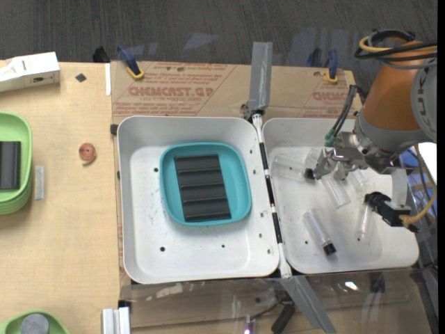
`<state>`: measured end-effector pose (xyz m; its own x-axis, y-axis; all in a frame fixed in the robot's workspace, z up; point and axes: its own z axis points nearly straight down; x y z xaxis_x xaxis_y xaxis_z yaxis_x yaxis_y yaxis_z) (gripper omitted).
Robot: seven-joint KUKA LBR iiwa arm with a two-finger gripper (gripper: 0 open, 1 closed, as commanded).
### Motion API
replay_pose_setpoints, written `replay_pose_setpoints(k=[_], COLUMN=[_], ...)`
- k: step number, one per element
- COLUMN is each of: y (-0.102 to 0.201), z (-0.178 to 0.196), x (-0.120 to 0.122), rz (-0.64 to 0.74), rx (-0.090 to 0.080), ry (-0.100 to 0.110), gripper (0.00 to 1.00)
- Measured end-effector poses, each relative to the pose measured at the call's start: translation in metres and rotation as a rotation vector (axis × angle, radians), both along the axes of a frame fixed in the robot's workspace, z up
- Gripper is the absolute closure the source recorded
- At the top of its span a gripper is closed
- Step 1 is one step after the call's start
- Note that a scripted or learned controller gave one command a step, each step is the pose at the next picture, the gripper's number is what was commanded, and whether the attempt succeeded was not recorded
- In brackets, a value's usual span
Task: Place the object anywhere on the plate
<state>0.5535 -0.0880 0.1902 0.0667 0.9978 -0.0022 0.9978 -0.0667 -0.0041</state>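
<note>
Far to the claw's left, at the edge of the pale wooden surface (62, 256), sits one stack of light green plastic trays (15, 160) with one dark block inside, and one small round reddish cap (86, 152) lies on the wood just beside it. A single white box (28, 69) lies at the far left corner.

Nearer the claw, still well to its left, is the first of two shallow white bins (139, 249). It holds one teal rounded-square plate (238, 186), and on the plate lies one dark grey ribbed rectangular block (201, 188).

The second white bin (389, 256) lies under the claw. In it are clear plastic tubes, hard to count against the white; about four can be made out. One clear tube with a black cap (321, 234) lies below the claw, apart from it, and another clear tube (336, 192) lies just beneath it.

The claw (321, 167) hangs over the upper part of this right bin, at the end of the grey arm with its orange band (393, 96). Whether its fingers are spread or closed cannot be told.
</note>
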Motion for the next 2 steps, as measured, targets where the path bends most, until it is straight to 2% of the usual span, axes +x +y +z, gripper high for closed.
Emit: replay_pose_setpoints(k=[1, 2], y=[0.0664, 0.0663], z=[0.0, 0.0001], x=[0.0049, 0.0049], rz=[0.182, 0.182], rx=[0.002, 0.002], ry=[0.0, 0.0], gripper=[1.0, 0.0])
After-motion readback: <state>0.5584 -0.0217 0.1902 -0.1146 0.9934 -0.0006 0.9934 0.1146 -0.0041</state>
